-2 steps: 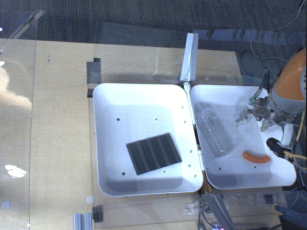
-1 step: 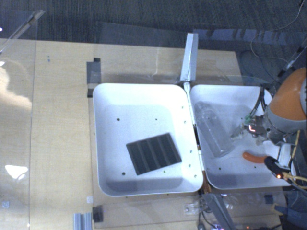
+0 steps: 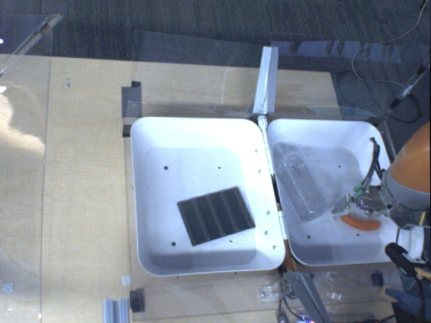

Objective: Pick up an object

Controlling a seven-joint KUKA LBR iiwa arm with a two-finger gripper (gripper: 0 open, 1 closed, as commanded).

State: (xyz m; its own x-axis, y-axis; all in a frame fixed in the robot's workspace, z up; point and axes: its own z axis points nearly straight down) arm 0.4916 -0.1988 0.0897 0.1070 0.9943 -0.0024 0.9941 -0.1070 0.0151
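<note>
Reaching in from the right, the arm (image 3: 411, 173) is seen low over the right bin (image 3: 323, 130), its gripper (image 3: 363, 204) set just above an orange object (image 3: 361, 223) lying beside a clear plastic piece (image 3: 300, 180). Whether anything is gripped cannot be told. A dark ribbed pad (image 3: 215, 215) lies in the left bin (image 3: 155, 180).

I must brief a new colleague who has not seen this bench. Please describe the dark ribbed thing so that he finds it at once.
Start at the left bin of the two white ones. The dark ribbed panel lies flat on its floor, toward the near edge, turned at a slant. It is flat, rectangular and nearly black with parallel grooves, unlike the clear plastic piece and orange object in the right bin.
</note>
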